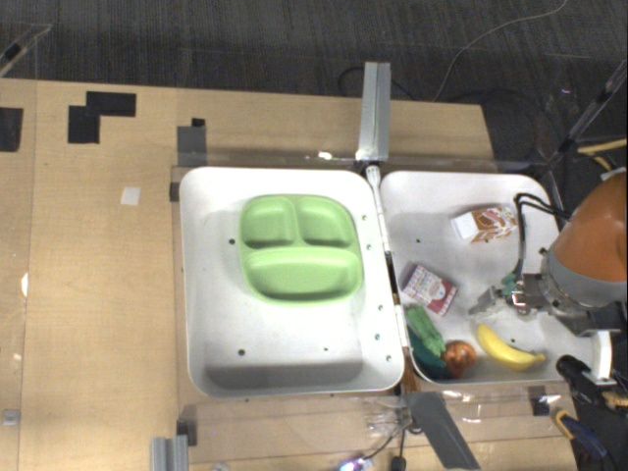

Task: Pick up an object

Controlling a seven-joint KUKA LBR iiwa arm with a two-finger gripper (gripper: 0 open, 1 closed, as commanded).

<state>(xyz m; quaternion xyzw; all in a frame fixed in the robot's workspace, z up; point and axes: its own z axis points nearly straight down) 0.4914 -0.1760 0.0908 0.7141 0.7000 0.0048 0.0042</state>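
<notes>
At the near edge of the right bin (pixel 432 192), a yellow banana (pixel 510 348) lies along the front wall, with a red apple (pixel 459 356) just to its left and a dark green vegetable-shaped item (pixel 425 331) tucked into the bin's near left corner, touching the apple. The gripper (pixel 494 298) of the grey arm (pixel 587 253) hangs low over the bin's right half, just above and slightly behind the banana; its slim metal tip points leftward toward the middle of the bin. Nothing is seen caught at that tip, though how far the tool is spread is too small and blurred to tell. A black cable (pixel 521 226) loops from the wrist up toward the back of the bin.

A little further in, left of the tool, a small pink-and-white packet (pixel 429 289) lies flat near the divider between the two bins, apart from the gripper's tip. Toward the back of the same bin, a small brown-and-white carton (pixel 484 225) lies on its side, well clear of the arm.

In the left bin (pixel 211 351), a green sectioned plate (pixel 298 245) with three compartments sits toward the back centre. Both bins rest on a pale wooden bench (pixel 88 302), with a metal rail (pixel 374 111) rising behind the seam where they meet, and dark carpet (pixel 245 18) beyond.
</notes>
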